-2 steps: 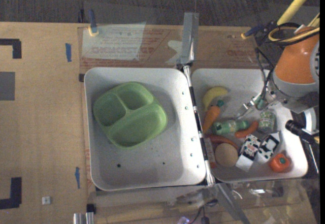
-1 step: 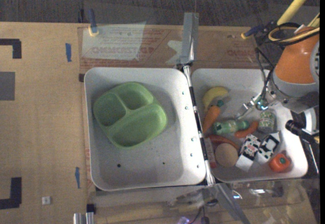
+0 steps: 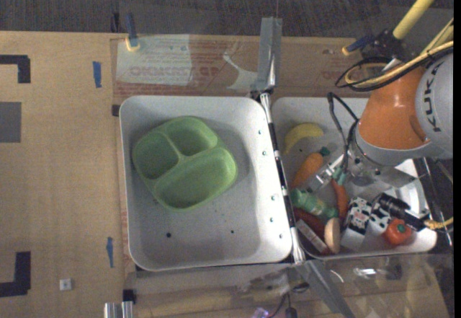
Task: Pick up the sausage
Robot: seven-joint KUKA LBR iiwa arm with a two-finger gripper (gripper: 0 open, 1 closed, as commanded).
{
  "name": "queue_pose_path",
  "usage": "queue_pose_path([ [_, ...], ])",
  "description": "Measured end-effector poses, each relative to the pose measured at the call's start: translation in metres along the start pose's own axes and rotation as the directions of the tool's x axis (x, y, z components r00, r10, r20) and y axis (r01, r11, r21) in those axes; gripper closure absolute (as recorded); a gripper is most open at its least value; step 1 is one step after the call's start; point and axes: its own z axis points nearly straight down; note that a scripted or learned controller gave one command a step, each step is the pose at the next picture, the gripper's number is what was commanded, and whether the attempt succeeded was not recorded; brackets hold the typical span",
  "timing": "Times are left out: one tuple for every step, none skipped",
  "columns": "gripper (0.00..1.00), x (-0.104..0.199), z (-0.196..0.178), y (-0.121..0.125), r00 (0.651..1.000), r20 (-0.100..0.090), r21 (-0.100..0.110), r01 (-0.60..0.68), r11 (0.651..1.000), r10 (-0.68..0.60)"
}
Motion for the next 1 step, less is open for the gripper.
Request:
queue_pose_path([
  [0.0, 0.0363, -0.0976, -0.0251, 0.986, 0.0, 0.005, -0.165, 0.986, 0.165],
])
